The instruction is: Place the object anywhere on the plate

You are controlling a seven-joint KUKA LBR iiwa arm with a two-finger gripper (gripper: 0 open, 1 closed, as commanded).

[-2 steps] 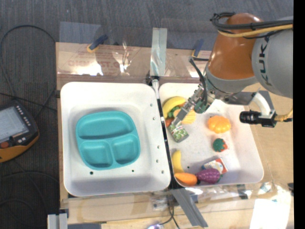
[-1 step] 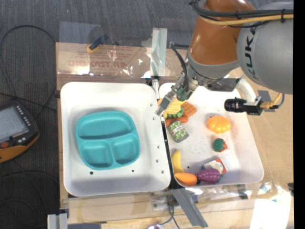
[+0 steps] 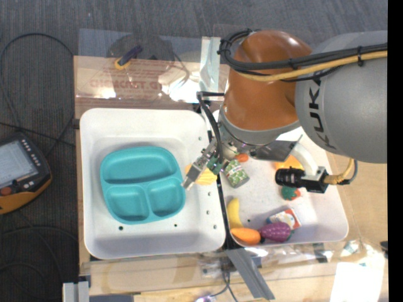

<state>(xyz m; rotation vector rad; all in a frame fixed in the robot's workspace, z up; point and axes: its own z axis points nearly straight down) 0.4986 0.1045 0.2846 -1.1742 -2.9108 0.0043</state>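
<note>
A teal plate (image 3: 141, 184) with three compartments lies in the left white bin (image 3: 101, 128). My gripper (image 3: 200, 172) hangs over the wall between the two bins, just right of the plate's right edge, fingers pointing down-left. It is shut on a small yellow object (image 3: 207, 178), which shows between the fingers. The arm's orange band and grey body hide the back of the right bin.
The right bin (image 3: 327, 222) holds a green dotted item (image 3: 237, 175), a banana (image 3: 233, 211), an orange fruit (image 3: 245, 235), purple grapes (image 3: 275, 232), a red-and-white item (image 3: 284, 218) and an orange piece (image 3: 291, 163). A handheld pendant (image 3: 19, 168) lies at the far left.
</note>
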